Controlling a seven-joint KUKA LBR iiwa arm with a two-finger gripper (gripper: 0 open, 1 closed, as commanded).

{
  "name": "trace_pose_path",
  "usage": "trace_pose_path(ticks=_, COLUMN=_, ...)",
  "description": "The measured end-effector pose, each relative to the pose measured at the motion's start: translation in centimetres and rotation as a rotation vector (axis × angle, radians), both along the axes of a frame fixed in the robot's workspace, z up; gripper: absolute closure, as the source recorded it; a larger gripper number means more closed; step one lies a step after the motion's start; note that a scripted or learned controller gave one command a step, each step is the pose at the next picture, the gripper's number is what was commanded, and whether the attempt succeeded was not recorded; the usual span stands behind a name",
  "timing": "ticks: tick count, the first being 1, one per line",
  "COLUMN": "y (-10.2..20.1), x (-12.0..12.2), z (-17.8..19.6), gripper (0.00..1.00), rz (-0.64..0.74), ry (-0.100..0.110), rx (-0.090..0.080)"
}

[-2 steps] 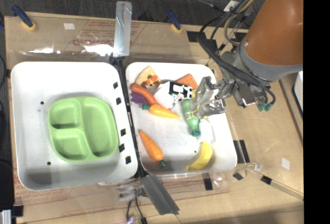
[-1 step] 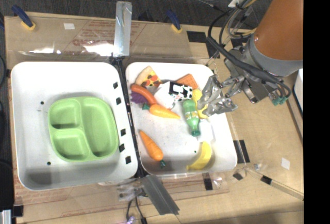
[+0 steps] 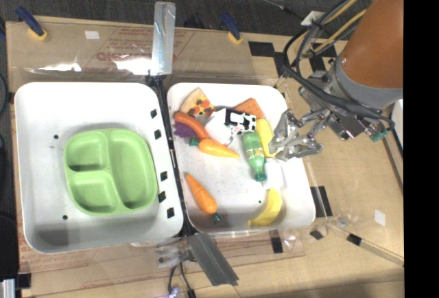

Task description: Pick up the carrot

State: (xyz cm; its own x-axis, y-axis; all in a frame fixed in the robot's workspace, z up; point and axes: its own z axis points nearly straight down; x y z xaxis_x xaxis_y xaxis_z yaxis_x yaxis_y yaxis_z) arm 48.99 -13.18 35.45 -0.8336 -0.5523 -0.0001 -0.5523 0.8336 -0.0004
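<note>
**Camera view: reach step, carrot not yet grasped**

Nearest, toward the front of the right bin: carrot, lying free, left of the banana. Farther back over the bin's right rim: pincer, spread wide, holding nothing, near the green bottle. Likely next: travel forward and left across the bin, descend, straddle the carrot, close.

Orange carrot with a small green stub at its lower end, lying flat on the floor of the right bin, near the bin's left wall and toward the front. Pointed diagonally, tip up-left, stub down-right. Untouched and apart from its neighbours: a second, yellower carrot above it, a banana to its right.
</note>
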Motion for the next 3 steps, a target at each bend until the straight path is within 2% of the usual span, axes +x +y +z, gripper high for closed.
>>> trace_pose_path(ticks=1, y=-5.9, x=1.1, z=-5.0, gripper=1.00, rz=0.304, ry=0.002, rx=0.001)
trace_pose_path(ticks=2, y=-7.3, x=0.0, z=-8.1, gripper=1.00, rz=0.724, ry=0.001, rx=0.002)
trace_pose_path(ticks=3, y=-7.0, x=0.2, z=-7.1, gripper=1.00, rz=0.731, ry=0.000, rx=0.001)
